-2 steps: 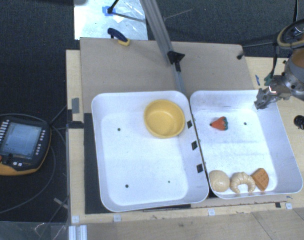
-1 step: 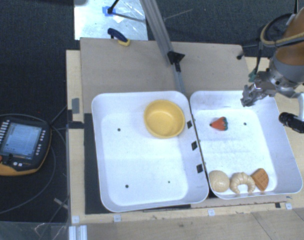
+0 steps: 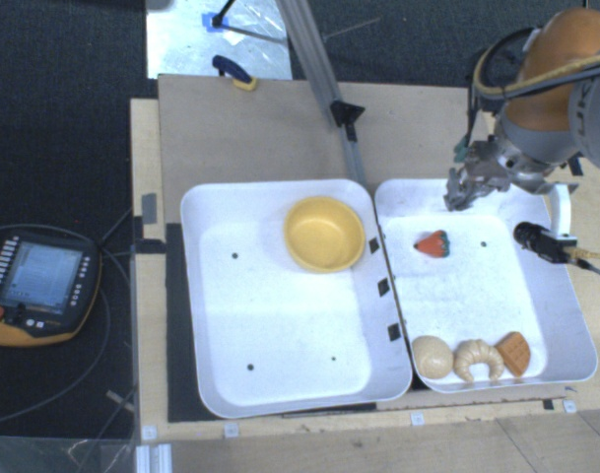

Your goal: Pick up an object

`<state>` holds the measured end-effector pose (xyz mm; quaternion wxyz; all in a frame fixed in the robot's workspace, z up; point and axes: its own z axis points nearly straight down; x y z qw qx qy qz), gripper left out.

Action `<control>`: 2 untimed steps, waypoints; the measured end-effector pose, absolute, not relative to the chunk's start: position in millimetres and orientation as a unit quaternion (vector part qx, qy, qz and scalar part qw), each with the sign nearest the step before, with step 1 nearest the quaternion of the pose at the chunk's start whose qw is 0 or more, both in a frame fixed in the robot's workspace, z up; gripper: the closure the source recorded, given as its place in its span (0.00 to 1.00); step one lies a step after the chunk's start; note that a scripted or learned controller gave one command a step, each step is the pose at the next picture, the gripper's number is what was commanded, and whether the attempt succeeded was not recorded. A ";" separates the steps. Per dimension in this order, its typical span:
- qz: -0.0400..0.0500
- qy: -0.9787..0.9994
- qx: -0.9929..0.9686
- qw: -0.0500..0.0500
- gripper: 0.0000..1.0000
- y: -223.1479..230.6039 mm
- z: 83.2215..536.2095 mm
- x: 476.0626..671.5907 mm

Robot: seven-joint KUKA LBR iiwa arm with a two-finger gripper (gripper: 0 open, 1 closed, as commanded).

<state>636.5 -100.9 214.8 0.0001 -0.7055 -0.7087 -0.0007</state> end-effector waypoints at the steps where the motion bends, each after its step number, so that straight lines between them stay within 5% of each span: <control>1: -0.001 -0.709 -0.706 0.000 1.00 -54.8 223.7 632.1; 2: -0.001 -0.709 -0.705 0.000 1.00 -3.3 215.2 635.4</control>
